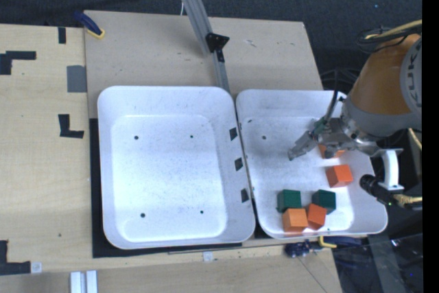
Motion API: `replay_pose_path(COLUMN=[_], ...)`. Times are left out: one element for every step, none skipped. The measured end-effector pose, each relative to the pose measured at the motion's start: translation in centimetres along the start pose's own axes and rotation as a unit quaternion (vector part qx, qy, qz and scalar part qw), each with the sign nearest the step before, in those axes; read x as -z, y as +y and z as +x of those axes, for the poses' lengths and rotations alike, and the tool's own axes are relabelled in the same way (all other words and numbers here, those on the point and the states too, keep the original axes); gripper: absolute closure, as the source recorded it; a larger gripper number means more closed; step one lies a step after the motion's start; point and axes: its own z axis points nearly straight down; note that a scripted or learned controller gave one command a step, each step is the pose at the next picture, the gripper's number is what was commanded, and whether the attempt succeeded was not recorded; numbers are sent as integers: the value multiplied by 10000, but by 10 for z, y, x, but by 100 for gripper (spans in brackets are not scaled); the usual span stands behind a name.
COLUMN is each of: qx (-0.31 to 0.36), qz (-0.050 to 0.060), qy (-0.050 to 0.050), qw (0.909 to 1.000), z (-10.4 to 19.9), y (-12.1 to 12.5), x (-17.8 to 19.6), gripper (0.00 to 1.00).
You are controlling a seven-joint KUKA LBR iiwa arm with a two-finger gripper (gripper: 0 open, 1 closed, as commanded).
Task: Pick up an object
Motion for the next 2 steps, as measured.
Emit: replay_pose_path(qx=[-6,-1], qz=[9,-16], qy=[1,-7], qw=[10000,10000], z=[-4,-4], y=[-1,-2], x=[-64,-90], gripper=[0,0])
